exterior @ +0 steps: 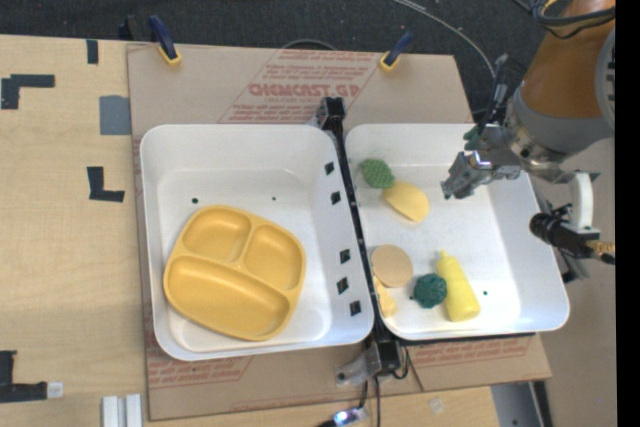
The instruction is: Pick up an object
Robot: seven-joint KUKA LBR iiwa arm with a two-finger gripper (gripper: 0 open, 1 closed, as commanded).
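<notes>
Dark carpet crossed by loose cables lies behind a bench, where a cardboard sheet (300,85) clipped at its far edge carries two white bins side by side. Within the left bin (170,155) rests a yellow divided plate (235,270). Over the right bin (520,235) hangs the gripper (462,177), above bare floor near the far right corner, apart from every object; whether it is open or closed cannot be told at this size, and nothing can be seen held in it. Nearest it, toward the divider, lie a green leafy piece (377,173) and a pale yellow wedge (408,202), touching or nearly so. Nearer the front edge sit a tan disc (391,265), a dark green ball (431,290) and a yellow bottle (457,288), the ball pressed against the bottle's side. These look like small toy foods, so probably light, stiff enough to hold shape, and smooth, likely slippery on rounded faces. The wedge seems the handiest target: close by, with room around most of it; a pinch across its narrow width, away from the green piece, should seat best. The bottle would want a grip across its body, but the ball crowds one side. The disc lies flat and low, and could slide out of a pinch.
</notes>
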